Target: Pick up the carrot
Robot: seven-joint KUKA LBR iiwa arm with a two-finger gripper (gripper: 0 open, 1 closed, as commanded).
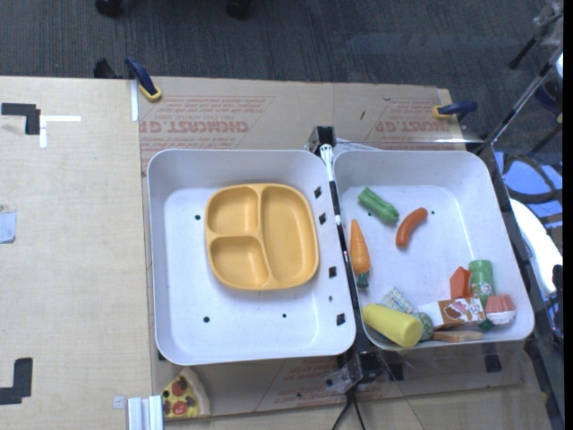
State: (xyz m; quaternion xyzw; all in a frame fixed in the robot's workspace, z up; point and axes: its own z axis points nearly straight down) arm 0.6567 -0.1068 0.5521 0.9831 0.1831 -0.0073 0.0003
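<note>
- Camera view is showing the carrot lying in the right bin, pressed up near that bin's left wall, green top pointing toward the near edge.
- Nothing is gripping it or lifting it (so the pick is looking not yet started, by my read).
- Can't tell the hand's state from this shot.
- Sausage and green pepper are sitting just beside it; yellow tray is sitting in the left bin.
- Everything's left: reaching in, closing, lifting.

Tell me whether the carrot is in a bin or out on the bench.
In a bin. The carrot lies flat on the floor of the right bin, close along its left wall, green end toward the camera.
</note>
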